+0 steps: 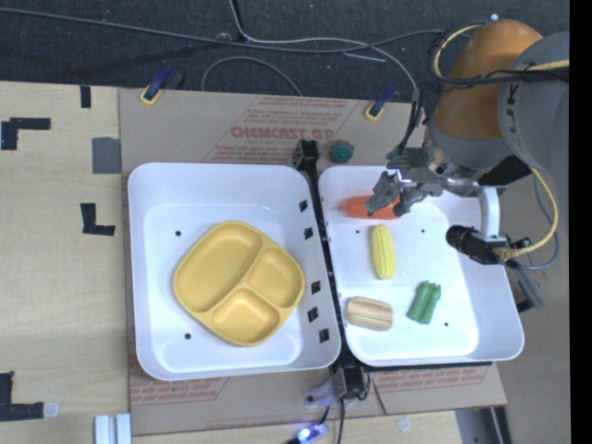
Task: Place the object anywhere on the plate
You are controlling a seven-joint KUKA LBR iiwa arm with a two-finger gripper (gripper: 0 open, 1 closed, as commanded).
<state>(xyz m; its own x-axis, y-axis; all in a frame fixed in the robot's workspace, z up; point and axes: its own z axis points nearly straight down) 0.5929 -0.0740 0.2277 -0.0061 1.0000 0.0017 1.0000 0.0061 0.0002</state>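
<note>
A yellow divided plate lies in the left white bin. In the right bin an orange carrot lies near the back left corner. My gripper is right over the carrot's right end and hides that end. A yellow corn cob lies just in front of the carrot. Nearer the front are a tan bread roll and a green vegetable piece.
The arm's grey and orange body reaches in over the right bin's back right. A black clip and a small teal object sit behind the bins. Black dividers run between the bins. Cables cross the dark back.
</note>
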